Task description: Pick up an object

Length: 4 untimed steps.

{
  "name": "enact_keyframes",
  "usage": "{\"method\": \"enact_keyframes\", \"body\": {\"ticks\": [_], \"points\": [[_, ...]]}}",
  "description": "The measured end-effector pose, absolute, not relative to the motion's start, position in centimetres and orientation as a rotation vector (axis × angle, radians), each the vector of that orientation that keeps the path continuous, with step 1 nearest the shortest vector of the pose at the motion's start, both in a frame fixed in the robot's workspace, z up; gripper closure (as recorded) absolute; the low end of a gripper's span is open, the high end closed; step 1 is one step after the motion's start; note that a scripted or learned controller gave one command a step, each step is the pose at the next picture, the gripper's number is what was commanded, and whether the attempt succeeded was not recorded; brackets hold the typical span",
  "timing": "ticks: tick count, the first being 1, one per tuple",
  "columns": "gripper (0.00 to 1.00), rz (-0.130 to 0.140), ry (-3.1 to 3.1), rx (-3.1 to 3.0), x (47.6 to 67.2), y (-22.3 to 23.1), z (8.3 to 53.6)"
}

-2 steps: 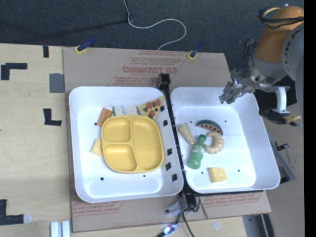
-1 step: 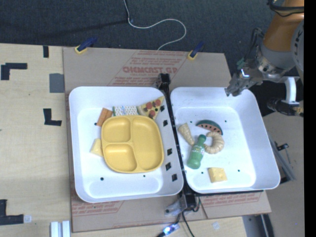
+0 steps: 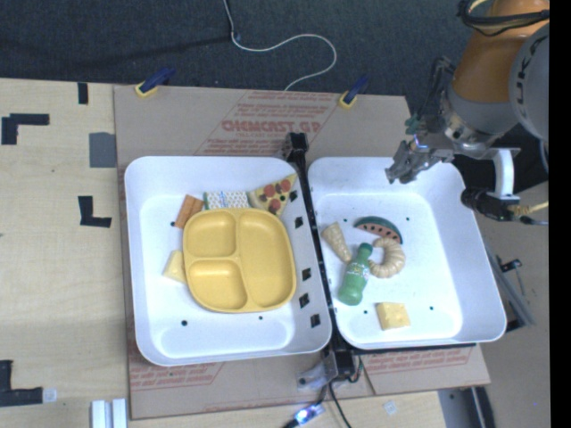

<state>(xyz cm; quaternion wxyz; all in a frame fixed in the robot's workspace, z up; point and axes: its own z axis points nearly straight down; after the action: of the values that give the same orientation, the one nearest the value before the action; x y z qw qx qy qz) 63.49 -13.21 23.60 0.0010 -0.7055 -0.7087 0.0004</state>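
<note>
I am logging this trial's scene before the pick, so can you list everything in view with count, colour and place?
Bins: two, white, side by side on the bench.
Divided plate: one, yellow, middle of the left bin.
Pizza slice toy: one, tan with red spots, left bin's far right corner.
Orange piece: one, left bin, by the plate's far left edge.
Bottle: one, green, right bin, near its left wall.
Watermelon slice: one, red and green, middle of the right bin.
Cheese cube: one, yellow, near side of the right bin.
Cable: one, white, on the dark floor beyond the bench.
Gripper: one, dark, over the right bin's far edge.
</note>
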Motion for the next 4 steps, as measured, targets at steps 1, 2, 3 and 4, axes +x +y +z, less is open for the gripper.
{"method": "enact_keyframes", "body": {"ticks": [1, 2, 3, 4], "points": [[1.0, 0.002, -2.224, -2.214, 60.1, -8.8, 24.0], [1.0, 0.003, -2.224, -2.213, 57.5, -4.1, 23.8], [1.0, 0.004, -2.222, -2.218, 56.6, -2.9, 23.4], [1.0, 0.006, -2.221, -2.219, 56.8, -2.9, 21.3]]}}
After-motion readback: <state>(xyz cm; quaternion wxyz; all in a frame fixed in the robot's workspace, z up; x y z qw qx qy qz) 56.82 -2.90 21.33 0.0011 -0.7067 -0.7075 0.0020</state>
